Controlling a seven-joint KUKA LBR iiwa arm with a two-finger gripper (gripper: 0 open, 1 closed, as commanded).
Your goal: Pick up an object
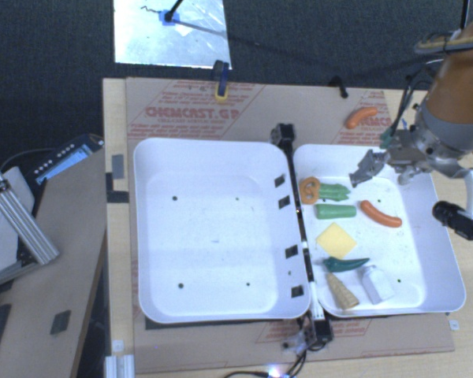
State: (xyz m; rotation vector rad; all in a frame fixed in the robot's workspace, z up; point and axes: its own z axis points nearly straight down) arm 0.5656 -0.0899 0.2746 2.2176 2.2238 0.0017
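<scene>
I see the claw (368, 166) over the top of the right bin (433, 235), can't tell its grip state, nothing visibly in it. Below it, crowded together: orange ring (309, 187) touching a green vegetable (333, 190), green cylinder (335, 210), orange sausage (380, 214), yellow block (336, 240), dark green pepper (347, 264), cone (341, 290), white bottle (375, 283). Another sausage (361, 117) lies outside on the surface (244, 109). Left bin (150, 211) sits alongside.

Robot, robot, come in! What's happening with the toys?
Gripper hovering over right bin, carrying nothing. Orange sausage nearest, untouched. Green piece and yellow block crowd beside it.
</scene>
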